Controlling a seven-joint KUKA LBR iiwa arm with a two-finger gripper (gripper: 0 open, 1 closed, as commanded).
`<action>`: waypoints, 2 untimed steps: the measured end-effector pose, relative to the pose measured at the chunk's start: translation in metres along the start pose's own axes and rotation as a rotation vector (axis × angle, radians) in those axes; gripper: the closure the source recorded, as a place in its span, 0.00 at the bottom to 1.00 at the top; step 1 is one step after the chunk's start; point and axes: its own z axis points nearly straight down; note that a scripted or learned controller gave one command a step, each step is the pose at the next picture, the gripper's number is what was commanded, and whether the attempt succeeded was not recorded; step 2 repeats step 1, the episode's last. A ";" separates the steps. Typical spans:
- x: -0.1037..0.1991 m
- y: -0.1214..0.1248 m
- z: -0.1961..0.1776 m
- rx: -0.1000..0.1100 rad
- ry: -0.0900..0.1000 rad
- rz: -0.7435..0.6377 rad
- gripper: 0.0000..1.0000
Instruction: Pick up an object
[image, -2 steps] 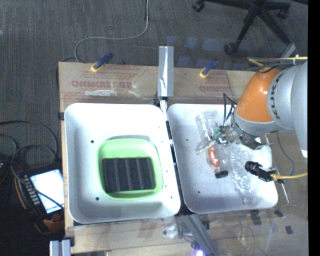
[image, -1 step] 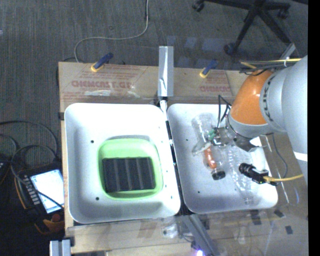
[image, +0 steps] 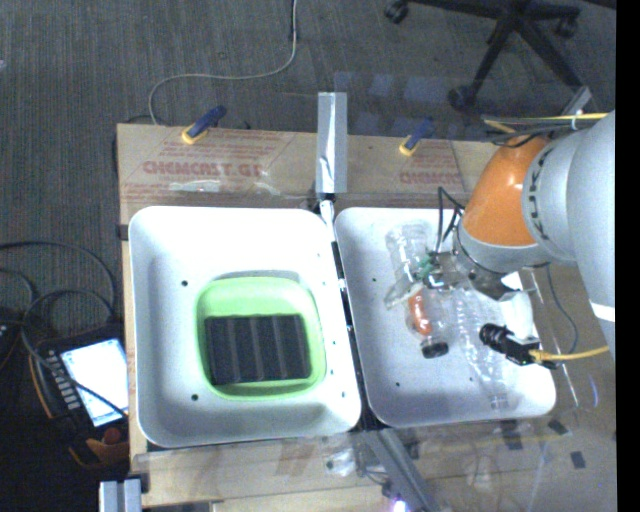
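Note:
The right bin (image: 380, 390) holds several clear plastic bottles. One crumpled clear bottle (image: 408, 250) lies near its far side. A small bottle with an orange-red label (image: 420, 314) and a dark cap lies in the middle. Another clear bottle (image: 478, 352) lies toward the near right. My gripper (image: 437, 268) hangs low over the far middle of this bin, just above the orange-labelled bottle and beside the crumpled one. The grey arm with its orange band (image: 500, 205) hides most of the gripper.
The left bin (image: 165, 250) holds a green tub (image: 260, 295) with a dark ribbed insert. A metal post (image: 330, 140) stands behind the seam between the bins. A black connector with a yellow cable (image: 505, 343) hangs over the right bin's right side.

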 end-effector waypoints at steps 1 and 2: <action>-0.010 0.067 -0.059 0.034 0.008 -0.026 1.00; -0.010 0.067 -0.059 0.034 0.008 -0.026 1.00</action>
